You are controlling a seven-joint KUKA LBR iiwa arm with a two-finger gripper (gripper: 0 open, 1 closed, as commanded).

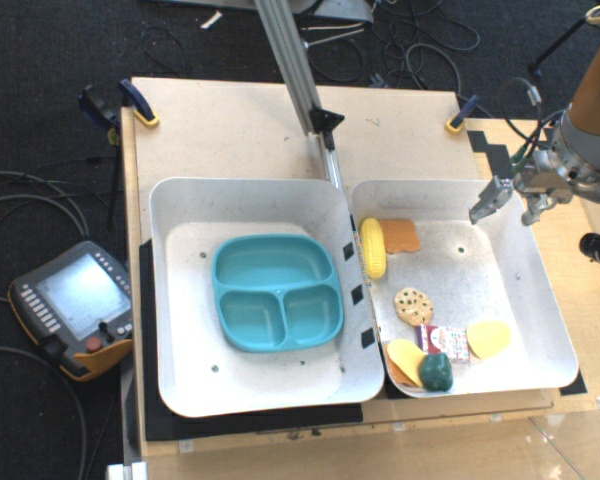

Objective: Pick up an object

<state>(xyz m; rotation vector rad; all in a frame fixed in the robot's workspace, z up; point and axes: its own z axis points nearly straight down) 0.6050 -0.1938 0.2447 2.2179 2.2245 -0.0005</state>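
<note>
The pincer (pixel 512 205) hangs spread wide and holding nothing above the right bin's (pixel 540 298) far right edge. The corn cob (pixel 373 247) lies well apart to its left, against the bin's left wall, touching an orange slab (pixel 399 236).

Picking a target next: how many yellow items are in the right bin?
3. The corn cob lies by the left wall, a yellow piece near the front right, another at the front left, partly under the green item.
</note>
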